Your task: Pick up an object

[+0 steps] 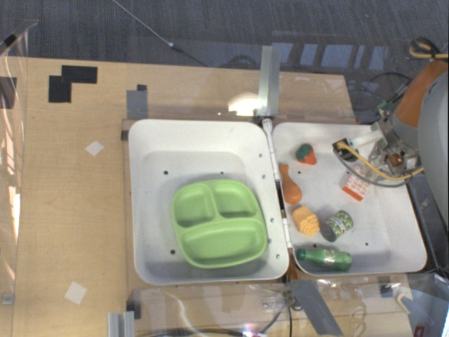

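Note:
The right bin (393, 248) holds several small things. A red and green strawberry (304, 154) lies near its back left. An orange drumstick shape (290, 184) lies along the left wall, with a yellow-orange lump (306, 220) in front of it. Beside the lump is a green patterned can (338, 225) on its side, and a green bottle (323, 259) lies at the front wall. A red and white packet (356, 187) sits near the middle. My gripper (382, 159) hangs over the bin's back right, just beyond and to the right of the packet.
The left bin (151, 188) holds a green divided plate (219, 222) towards its front right. A metal divider (273, 167) separates the two bins. The grey and orange arm (428, 104) fills the right side above the right bin.

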